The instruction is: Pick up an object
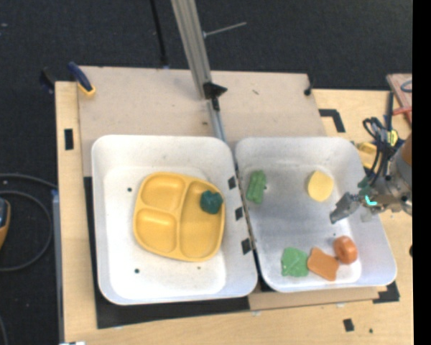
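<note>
Four loose items are sitting in the right bin: a green scrap, an orange wedge and an orange-red piece nearest, directly below the gripper, whose fingers are standing apart, gripping nothing. Farther off are lying a yellow disc and green block. Left bin is cradling a yellow divided tray bearing a dark green lump.

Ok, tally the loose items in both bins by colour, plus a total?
Green: 3 — on the yellow tray a dark one; in the right bin two
Orange: 2
Yellow: 1 disc
Total: 6
</note>
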Robot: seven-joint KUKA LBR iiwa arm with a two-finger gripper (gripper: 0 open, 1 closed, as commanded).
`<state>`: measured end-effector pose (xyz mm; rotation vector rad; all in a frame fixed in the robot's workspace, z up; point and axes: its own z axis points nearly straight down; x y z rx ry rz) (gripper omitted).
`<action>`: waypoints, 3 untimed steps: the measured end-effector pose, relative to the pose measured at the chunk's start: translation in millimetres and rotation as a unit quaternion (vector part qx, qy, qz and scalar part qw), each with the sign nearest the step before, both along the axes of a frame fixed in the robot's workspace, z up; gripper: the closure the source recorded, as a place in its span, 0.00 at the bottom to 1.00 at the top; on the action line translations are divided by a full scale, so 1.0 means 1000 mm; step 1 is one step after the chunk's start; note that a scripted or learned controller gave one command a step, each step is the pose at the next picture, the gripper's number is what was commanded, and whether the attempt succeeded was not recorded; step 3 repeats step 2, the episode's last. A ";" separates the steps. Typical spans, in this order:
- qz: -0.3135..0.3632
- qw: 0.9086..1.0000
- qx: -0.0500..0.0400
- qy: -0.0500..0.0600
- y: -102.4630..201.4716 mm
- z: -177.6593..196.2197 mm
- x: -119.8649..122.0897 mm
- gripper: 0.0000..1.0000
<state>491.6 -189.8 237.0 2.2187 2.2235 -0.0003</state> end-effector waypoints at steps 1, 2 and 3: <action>0.000 1.000 0.000 -0.001 0.000 0.000 0.000 0.00; -0.001 1.000 0.000 0.002 -0.003 -0.062 -0.002 0.00; -0.001 1.000 0.000 0.002 -0.003 -0.062 -0.002 0.00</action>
